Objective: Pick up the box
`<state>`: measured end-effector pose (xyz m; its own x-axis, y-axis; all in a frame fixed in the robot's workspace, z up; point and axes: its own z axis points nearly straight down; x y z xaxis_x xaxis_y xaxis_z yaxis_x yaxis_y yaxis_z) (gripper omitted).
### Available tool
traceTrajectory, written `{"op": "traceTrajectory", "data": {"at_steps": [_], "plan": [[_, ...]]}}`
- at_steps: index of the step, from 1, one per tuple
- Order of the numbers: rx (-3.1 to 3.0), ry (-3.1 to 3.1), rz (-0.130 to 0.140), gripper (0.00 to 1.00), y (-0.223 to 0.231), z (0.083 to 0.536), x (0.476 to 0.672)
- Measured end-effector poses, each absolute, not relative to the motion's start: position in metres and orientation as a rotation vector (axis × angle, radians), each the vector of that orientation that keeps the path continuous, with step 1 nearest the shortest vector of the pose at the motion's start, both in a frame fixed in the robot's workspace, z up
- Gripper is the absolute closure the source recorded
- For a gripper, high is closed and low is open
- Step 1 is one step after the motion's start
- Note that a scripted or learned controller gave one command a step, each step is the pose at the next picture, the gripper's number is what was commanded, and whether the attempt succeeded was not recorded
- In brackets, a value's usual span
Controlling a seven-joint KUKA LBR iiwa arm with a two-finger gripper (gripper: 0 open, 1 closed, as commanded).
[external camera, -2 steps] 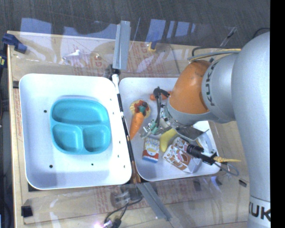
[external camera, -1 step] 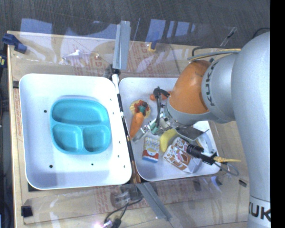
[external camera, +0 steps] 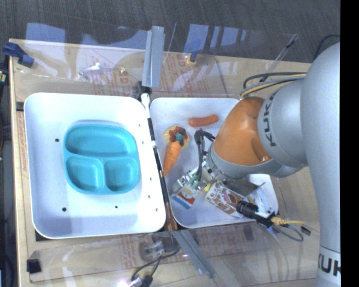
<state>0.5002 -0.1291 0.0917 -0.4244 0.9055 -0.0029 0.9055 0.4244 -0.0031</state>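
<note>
1. Pincer (external camera: 198, 173) low in the right bin (external camera: 161, 109), down by the box (external camera: 222, 197); whether open or closed cannot be told, hidden under the wrist.
2. Box flat on the floor of the right bin, toward the near wall, partly under the arm (external camera: 287, 130).
3. Likely slip: flat box, little edge to catch, so a close on nothing.
4. Likely mix-up: card (external camera: 184, 196) just beside the box, carrot (external camera: 171, 154) near; wrong item nipped or dragged.
5. Possible scrape against the bin floor from so low a reach.
6. Count: two bins, one blue tray (external camera: 102, 160) in the left bin (external camera: 42, 160), one box, one carrot, one sausage (external camera: 203, 121), one card.
</note>
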Motion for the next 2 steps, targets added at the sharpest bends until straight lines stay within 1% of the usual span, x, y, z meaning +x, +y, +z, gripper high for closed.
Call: {"op": "traceTrajectory", "data": {"at_steps": [1,2], "plan": [[1.679,2.659,-0.003,1.0,-0.1274,0.1017,0.501],[1.679,2.659,-0.003,0.0,-0.1273,0.1017,0.5011]]}}
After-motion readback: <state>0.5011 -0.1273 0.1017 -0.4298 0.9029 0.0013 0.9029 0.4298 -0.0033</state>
